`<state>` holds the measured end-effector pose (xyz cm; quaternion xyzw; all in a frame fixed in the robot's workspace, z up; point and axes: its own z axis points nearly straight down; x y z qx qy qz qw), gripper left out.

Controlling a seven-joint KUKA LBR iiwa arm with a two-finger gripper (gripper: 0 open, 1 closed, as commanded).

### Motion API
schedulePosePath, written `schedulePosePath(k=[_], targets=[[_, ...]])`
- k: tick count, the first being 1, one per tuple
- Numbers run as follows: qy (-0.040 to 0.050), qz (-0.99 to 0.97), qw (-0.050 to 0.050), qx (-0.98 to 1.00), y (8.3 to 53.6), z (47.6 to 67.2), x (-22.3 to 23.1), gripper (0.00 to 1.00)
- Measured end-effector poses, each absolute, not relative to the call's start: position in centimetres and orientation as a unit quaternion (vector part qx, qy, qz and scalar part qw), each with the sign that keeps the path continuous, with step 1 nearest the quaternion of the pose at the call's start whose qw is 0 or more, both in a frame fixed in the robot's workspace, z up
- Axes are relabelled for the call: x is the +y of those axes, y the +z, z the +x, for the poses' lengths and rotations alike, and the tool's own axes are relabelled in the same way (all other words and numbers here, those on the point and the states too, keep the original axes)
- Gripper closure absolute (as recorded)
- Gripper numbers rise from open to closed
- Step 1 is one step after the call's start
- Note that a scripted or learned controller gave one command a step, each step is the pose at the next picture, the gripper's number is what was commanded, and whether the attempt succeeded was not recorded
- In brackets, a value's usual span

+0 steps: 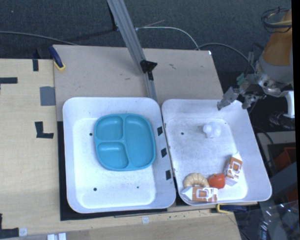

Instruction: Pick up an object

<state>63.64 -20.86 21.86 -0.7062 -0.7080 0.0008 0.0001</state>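
Camera view shows the pincer [233,98] hanging over the far right edge of the right bin [189,111], well apart from everything inside it; whether it is open or closed cannot be told, and nothing is seen held in it. The things to be picked lie crowded in the near right corner of that bin: a croissant [195,179], a tomato [217,180] just beside it, a small carton [233,167] leaning at the tomato's right, and a flat packet [203,194] at the near rim. A pale white lump [209,130] sits alone nearer the middle. All are judged light. The tomato is likely smooth and round, so it may slip; the carton is stiffer and flat-sided, and is best taken across its narrow faces. The blue divided plate [124,141] rests in the left bin [77,144].
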Motion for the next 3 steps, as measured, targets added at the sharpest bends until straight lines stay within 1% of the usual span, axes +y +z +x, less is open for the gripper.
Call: schedulePosePath(k=[1, 2, 3], targets=[[0.001, -0.706, 0.0, -0.708, 21.9, 63.6, -20.9, 0.0], [0.0022, -0.706, 0.002, -0.708, 15.9, 63.8, -19.9, 0.0], [0.0022, -0.706, 0.002, -0.708, 11.2, 63.9, -20.6, 0.0]])
